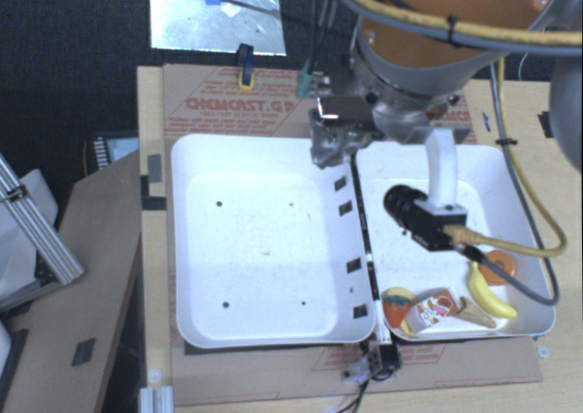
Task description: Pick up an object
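Seemingly the hand (335, 149) hangs over the bins' divider (359, 233); nothing visibly held.

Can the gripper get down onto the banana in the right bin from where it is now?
Probably yes. The banana lies uncovered near the right bin's front corner, with an orange piece beside it. The gripper sits at the far rim, so it must travel across; the close wall may crowd it.

2 white bins (260, 151). Along near edge of right bin, toward its near-right corner: 1 banana (489, 296), 1 orange round item (499, 264), 1 red-orange item (398, 307), 1 small printed pkg (431, 310), 1 tan piece (476, 315), type unclear.
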`<state>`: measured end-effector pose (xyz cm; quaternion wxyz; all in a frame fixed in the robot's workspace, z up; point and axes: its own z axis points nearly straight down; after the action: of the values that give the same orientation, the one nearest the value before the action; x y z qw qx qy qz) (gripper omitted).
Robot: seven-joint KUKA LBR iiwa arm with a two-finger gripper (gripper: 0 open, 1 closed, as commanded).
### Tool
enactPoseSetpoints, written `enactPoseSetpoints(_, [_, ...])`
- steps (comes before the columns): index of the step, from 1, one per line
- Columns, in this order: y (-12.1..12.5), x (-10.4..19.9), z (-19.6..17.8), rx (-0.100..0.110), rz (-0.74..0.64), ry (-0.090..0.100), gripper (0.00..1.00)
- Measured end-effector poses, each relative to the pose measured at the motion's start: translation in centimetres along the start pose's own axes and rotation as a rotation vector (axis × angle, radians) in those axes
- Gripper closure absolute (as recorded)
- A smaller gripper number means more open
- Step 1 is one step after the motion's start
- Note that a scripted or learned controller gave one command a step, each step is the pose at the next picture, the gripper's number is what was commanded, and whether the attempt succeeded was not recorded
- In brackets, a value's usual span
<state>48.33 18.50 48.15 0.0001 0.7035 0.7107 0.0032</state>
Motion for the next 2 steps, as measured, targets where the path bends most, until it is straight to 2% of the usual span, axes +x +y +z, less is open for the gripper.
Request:
enactPoseSetpoints(1, [0.06,1.29,18.58,0.019,0.008,-0.010,1.00])
enactPoseSetpoints(2, [0.27,1.26,17.69,0.004,0.010,-0.003,0.00])
